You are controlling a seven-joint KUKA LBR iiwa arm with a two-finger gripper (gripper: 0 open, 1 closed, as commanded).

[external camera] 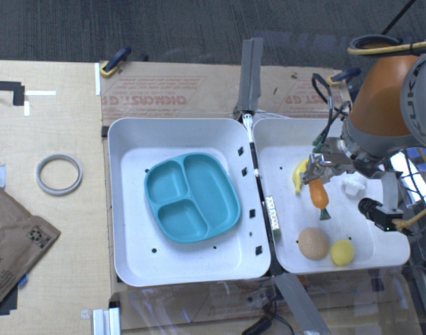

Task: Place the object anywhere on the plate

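We see the blue plate [192,197] in the left bin [129,208] with nothing on it, so the job is not done. Our gripper [314,174] hangs over the right bin [383,253], and it seems to pinch the toy carrot [318,196] by its top, though we can't be sure.

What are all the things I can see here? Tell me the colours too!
Plate: one, blue, three sections, in the left bin.
Bins: two, white, side by side.
Carrot: one, orange, right bin, under the gripper.
Banana: one, yellow, right bin, beside the carrot.
Ball: one, tan, right bin's near side.
Lemon: one, yellow, beside the ball.
Tape roll: one, grey, on the bench at left.
Clamp: one, blue and yellow, far edge.
Gripper: one, silver, above the carrot.
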